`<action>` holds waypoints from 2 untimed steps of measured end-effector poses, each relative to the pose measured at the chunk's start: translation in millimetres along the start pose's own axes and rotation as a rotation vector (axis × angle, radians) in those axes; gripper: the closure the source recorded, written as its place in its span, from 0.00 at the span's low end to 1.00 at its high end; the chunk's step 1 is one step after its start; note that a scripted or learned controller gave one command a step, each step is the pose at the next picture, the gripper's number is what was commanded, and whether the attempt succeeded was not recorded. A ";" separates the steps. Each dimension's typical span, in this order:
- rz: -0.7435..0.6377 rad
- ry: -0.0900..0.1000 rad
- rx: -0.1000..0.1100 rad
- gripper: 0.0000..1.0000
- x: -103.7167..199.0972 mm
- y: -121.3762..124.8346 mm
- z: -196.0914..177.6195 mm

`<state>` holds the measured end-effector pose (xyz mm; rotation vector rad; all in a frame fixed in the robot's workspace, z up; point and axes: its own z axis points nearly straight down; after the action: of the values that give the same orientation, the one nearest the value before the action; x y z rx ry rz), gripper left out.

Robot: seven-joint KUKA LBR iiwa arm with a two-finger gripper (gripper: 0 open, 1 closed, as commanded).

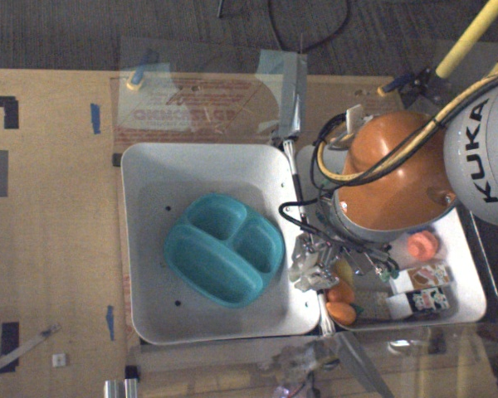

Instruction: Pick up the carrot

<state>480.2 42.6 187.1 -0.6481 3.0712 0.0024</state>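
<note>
Two white bins sit side by side on the bench. The left bin [145,189] holds one teal plate [224,249], three compartments, nothing in it that I can see. Everything else I'll place from that plate.

To the plate's right, past the wall where the bins meet, the gripper [319,270] hangs low over the near-left corner of the right bin [473,293], the orange-banded arm [394,181] looming above it. From here the metal fingers are a tangle and I cannot tell how far apart they stand, or whether anything is between them.

Just right of the plate and slightly nearer me, below the gripper, lies one orange piece I take for the carrot [342,312], with a second smaller orange-yellow bit [342,290] just above it, partly hidden. Further right there is one pink-orange round object [423,244] and one printed card or packet [427,288].

My read: this is the reach-and-grasp step, not yet a lift. Next, the fingers need to close around the carrot itself, not its neighbour, then rise straight up.
</note>
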 end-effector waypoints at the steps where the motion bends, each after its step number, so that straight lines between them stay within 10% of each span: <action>1: -0.661 -0.003 0.000 1.00 -2.3 -37.9 2.1; 2: -0.657 -0.010 0.001 1.00 -4.2 -37.5 -8.4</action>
<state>499.2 10.0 195.5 -1.5991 2.6894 0.0024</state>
